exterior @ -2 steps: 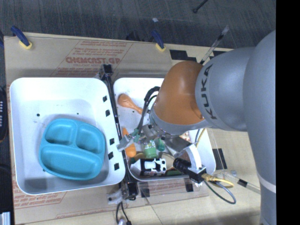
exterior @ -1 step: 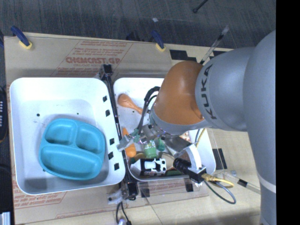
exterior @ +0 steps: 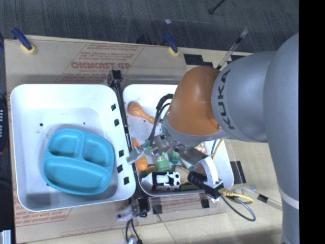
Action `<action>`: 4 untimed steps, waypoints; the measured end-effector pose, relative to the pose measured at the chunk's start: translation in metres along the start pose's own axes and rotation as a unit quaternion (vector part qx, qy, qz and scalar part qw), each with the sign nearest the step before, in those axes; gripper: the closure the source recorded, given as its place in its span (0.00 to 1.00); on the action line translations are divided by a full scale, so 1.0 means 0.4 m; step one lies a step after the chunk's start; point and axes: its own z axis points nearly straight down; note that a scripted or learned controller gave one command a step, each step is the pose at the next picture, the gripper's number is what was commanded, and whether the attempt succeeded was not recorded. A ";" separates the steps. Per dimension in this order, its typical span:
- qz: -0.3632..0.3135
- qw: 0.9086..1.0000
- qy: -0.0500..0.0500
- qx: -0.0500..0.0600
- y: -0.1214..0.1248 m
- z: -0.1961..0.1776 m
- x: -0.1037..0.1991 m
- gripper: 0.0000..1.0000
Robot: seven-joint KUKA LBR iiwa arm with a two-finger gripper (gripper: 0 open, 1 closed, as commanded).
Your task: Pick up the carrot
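Peeking beside the pincer (exterior: 158,159), a small orange carrot (exterior: 142,163).

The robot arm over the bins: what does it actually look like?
The arm is thick, rounded and smooth grey, with black KUKA lettering and a broad orange band above the wrist. Thin black cables loop near the wrist.

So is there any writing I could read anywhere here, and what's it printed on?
"KUKA": on the grey arm, running down its side next to the orange band.
"CHEMCAST GP": red letters on the brown sheet covering the bench, behind the left bin.
Smaller red lines around that name, and more along the sheet's front edge: too blurred to read.
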 end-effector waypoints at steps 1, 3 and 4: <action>0.000 1.000 0.000 0.000 0.000 0.000 0.000 0.00; 0.000 1.000 0.000 0.000 0.000 0.000 0.000 0.00; 0.000 1.000 0.000 0.000 0.000 0.000 0.000 0.00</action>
